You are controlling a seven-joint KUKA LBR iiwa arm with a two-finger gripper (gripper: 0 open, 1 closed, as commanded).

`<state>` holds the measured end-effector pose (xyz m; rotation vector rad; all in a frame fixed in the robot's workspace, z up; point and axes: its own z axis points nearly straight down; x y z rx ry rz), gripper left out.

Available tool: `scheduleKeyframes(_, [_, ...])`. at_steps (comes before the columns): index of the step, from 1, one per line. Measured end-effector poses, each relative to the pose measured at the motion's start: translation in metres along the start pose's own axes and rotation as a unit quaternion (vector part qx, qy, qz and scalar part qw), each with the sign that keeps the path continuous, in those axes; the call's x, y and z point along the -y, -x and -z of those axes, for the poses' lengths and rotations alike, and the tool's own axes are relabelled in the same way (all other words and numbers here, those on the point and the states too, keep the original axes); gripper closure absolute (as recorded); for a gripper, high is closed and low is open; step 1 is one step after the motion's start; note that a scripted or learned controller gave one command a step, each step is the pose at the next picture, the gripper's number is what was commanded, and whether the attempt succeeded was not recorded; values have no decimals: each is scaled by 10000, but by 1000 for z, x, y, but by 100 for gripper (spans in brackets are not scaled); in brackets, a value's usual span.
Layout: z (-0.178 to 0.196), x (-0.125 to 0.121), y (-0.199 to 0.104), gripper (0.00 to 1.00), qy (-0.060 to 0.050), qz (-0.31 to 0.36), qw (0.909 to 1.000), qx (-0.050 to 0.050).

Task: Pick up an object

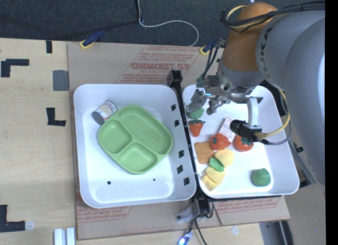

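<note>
1. Nearest the camera, below the jaws (203, 104): green ball-like item (260, 176) sits alone toward the front right of the right bin (280, 188). Apart from the rest, so likely an easy target.
2. Just left of it, a packed cluster: yellow pieces (214, 175), a green bit (216, 162), an orange flat piece (202, 150). Touching or overlapping; looks like loose scatter, not an arranged layout.
3. Closer under the jaws: red tomato-like item (219, 142), a second red one (243, 143) to its right, a white packet (227, 128) between and above.
4. Right beside the jaws, just below: small strawberry-like item (196, 128) with a green top, near the divider between the bins. Probably the candidate object; nothing is seen lifted.
5. Jaws: low over the back left corner of the right bin. Cannot tell whether parted or clenched; no object visibly between them.
6. Well left of the jaws: left bin (87, 133) with a green sectioned plate (135, 138) and a small can (104, 111) at its far edge.
7. Arm (248, 38): enters from the right, orange band above the wrist, wrist pitched down toward the bin, cables looping beside it. Worktop (31, 133) runs beyond.
</note>
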<state>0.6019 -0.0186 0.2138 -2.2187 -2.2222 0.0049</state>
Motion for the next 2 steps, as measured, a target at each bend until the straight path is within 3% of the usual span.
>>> scheduleKeyframes(1, [6, 10, -2, 100, 5, -6, 10000, -1])
scheduleKeyframes(2, [3, -5, 5, 100, 11, -5, 10000, 1])
